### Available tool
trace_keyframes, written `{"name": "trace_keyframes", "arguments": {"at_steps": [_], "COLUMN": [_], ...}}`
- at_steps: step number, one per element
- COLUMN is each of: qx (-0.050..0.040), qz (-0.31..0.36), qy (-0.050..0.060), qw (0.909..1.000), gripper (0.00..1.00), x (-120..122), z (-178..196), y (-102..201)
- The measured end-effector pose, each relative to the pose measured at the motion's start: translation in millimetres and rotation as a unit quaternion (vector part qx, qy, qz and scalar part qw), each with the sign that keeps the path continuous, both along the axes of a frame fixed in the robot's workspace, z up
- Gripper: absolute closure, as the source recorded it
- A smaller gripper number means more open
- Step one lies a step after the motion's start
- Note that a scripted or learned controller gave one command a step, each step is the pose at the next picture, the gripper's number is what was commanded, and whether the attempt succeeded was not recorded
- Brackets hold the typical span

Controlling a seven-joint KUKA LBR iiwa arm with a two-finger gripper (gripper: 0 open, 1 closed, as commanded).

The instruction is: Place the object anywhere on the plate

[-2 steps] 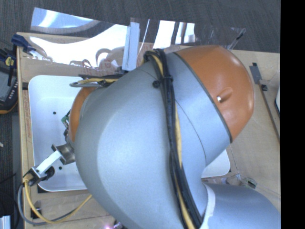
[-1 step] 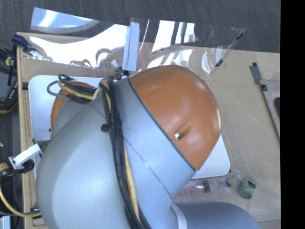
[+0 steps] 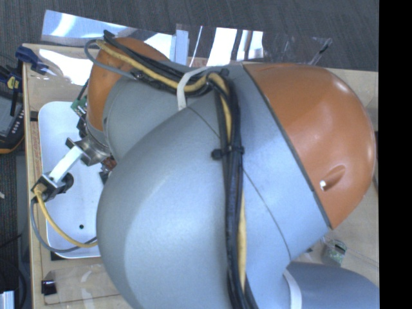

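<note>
The arm (image 3: pixel 212 192) reached far across the view, its grey casing and orange band (image 3: pixel 315 127) covering most of the tabletop (image 3: pixel 360 237) and all but 1 white bin (image 3: pixel 55 172) at the left. Over that bin the wrist pointed down and to the left, with a white bracket (image 3: pixel 64 166) and a yellow cable (image 3: pixel 48 227) looping from it across the bin's floor.

The hand (image 3: pixel 96 153) sat just beside the bracket, largely behind the wrist's own body. Whether it was spread or pinching something could not be told from this angle. Neither the object nor the plate could be made out; the bare part of the bin showed only a small dark speck (image 3: pixel 82 226), too small to identify.

Judging by the posture, the arm was working low inside the left bin, so the step in hand was probably either the pick or the set-down. Which of the 2 remained uncertain.

The next move would call for a straight lift clear of the bin wall, so that the cable did not snag and the camera could see what lay below.
</note>
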State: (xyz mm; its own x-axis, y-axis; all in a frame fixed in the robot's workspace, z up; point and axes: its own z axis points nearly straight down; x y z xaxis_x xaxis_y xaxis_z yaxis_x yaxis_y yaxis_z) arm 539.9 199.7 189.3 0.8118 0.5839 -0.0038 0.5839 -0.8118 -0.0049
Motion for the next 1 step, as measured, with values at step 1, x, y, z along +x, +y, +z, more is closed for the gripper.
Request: {"name": "trace_keyframes", "arguments": {"at_steps": [1], "qx": [-0.0005], "qz": [0.012], "qy": [0.001], "qw": [0.9999], "gripper": [0.00], "x": [-63.7], "z": [-99.2], "y": [18.9]}}
